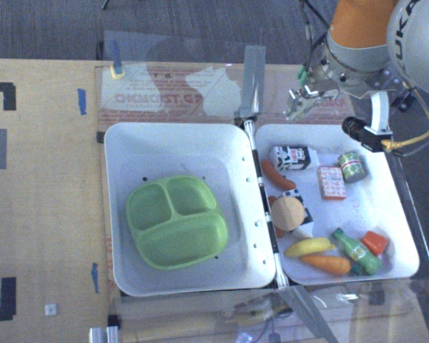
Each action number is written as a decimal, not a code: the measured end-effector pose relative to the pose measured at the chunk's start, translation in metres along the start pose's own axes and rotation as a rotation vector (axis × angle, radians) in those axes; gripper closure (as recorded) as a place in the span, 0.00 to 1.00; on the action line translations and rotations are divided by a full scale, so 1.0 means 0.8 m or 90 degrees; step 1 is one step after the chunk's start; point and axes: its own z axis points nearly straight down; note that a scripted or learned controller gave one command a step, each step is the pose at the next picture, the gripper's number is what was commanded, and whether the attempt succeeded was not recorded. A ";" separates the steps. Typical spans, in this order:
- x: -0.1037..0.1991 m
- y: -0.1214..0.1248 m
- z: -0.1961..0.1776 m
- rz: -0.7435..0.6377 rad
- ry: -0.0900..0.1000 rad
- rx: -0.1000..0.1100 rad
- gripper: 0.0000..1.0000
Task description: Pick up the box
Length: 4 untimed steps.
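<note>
- Grey metal makes up the arm (415, 27), with an orange band above its wrist, and it reaches in over the far right corner of the bench (43, 191).
- Its gripper (305, 100) hangs just past the far rim of the right white bin (404, 213), above the cardboard strip there; nothing sits between the fingers, and whether they are spread or pressed together cannot be told from this angle.
- A small pink rectangular box (332, 183), the thing to be picked, lies flat in the right bin, in its far half toward the right wall, well apart from the gripper.
- Just beside the box, on its far right, stands a small green-labelled can (351, 166).
- A black-and-white printed carton (292, 157) lies in the bin's far left part, with a red sausage-like piece (277, 176) next to it.
- Near the front edge lie a tan round bun (288, 212), a yellow banana (309, 246), an orange carrot (327, 264), a green bottle (357, 251) and a red-orange block (375, 242).
- The left white bin (121, 156) holds a green three-compartment plastic tray (176, 221).
</note>
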 end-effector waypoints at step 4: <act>0.025 0.007 -0.075 -0.177 0.000 0.000 1.00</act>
